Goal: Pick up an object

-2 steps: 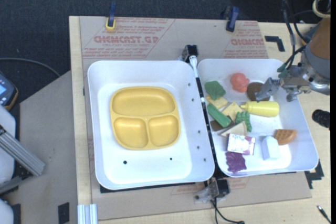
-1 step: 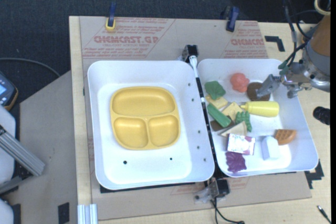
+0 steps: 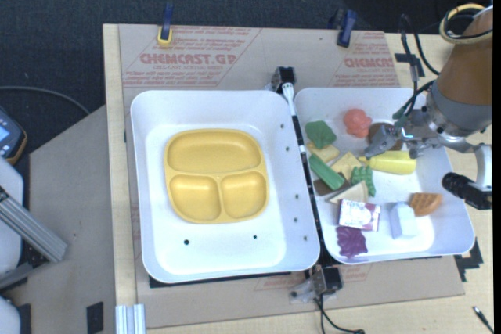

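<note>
Nearest in the right bin (image 3: 454,242) lie a purple bunch (image 3: 351,241), a white packet (image 3: 358,214), a pale grey block (image 3: 399,220) and an orange piece (image 3: 426,203). Farther in, a yellow wedge (image 3: 345,165) and green pieces (image 3: 327,171) sit left of a yellow banana-like piece (image 3: 394,163). My pincer (image 3: 381,140) hangs just above that yellow piece; whether it is clenched or released I cannot tell. A red ball (image 3: 357,121) lies beyond. The left bin (image 3: 149,168) holds a yellow divided plate (image 3: 215,174).
</note>
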Robot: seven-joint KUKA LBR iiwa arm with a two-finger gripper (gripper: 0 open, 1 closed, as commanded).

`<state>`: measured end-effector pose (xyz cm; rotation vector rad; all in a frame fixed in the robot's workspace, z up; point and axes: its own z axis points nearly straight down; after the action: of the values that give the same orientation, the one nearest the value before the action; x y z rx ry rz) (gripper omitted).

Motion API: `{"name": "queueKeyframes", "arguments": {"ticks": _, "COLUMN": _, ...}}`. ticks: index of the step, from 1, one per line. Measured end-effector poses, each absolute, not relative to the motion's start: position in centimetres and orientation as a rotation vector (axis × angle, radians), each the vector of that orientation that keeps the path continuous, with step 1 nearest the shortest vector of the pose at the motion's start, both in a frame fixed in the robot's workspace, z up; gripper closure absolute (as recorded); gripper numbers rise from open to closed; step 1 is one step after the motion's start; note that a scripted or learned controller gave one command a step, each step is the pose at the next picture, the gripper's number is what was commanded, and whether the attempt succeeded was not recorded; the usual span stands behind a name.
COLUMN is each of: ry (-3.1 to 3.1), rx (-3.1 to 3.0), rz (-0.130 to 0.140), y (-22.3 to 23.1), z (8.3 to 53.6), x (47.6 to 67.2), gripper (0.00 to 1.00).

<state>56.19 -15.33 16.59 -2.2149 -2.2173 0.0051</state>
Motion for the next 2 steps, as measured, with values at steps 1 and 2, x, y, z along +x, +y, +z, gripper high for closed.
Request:
{"name": "queueKeyframes", "arguments": {"ticks": 1, "ry": -2.217, "rx": -2.216, "rz": 0.004, "y": -14.8, "z": 10.4, "x": 56.3, "gripper": 0.0}}
{"name": "queueKeyframes", "arguments": {"ticks": 2, "ry": -2.218, "rx": -2.216, "rz": -0.002, "y": -14.7, "z": 8.7, "x": 56.4, "gripper": 0.0}}
